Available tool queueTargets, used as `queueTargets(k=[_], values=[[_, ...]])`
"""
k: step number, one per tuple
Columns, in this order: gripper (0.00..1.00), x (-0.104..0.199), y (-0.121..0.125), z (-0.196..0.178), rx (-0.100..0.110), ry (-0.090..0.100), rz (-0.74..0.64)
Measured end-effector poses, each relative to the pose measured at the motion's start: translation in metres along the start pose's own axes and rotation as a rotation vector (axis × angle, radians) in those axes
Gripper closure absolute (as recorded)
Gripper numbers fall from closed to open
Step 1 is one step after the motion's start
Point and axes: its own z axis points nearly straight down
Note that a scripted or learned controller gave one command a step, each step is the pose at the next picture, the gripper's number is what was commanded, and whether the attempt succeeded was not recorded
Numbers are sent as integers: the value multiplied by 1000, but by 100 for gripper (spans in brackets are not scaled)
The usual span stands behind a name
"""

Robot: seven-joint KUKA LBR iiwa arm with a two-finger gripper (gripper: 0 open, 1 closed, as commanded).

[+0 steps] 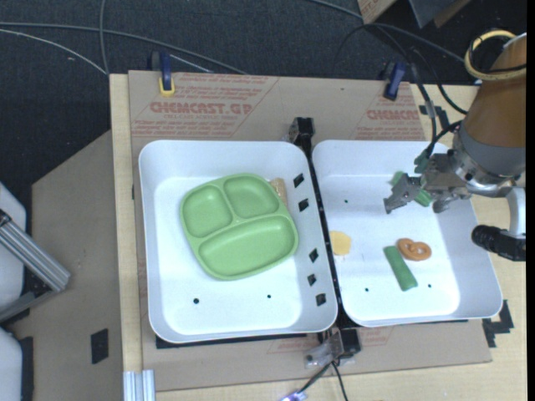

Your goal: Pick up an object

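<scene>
1. Tool sits over the upper part of the right bin, arm entering from the right. A small green piece shows right at the fingers; cannot tell whether the fingers are spread or closed, or whether that piece is gripped.
2. Right bin contents: green stick, orange ring-shaped piece, pale yellow piece.
3. Green stick lies flat in the lower middle of the right bin, long axis on a diagonal, upper end toward the upper left, lower end toward the lower right. Its upper end is just beside the orange ring-shaped piece; cannot tell if they touch.
4. Pale yellow piece sits near the right bin's left wall, tight against the divider side, so little room there.
5. Open floor in the right bin: upper left corner, and the lower strip near the front rim.
6. Left bin holds a green divided plate, tilted slightly in plan, with bare floor below it and to its left. A small tan item is at the plate's upper right edge.
7. Both bins rest on the tabletop, walls touching at the centre.
</scene>
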Motion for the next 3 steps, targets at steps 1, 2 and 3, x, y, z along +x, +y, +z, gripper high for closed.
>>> queueTargets(k=[1,2,3], values=[[0,0,3,-7,-13,-2,-3],[0,0,2,57,-7,-1,-2],[0,-1,-5,103,-8,-1,-2]])
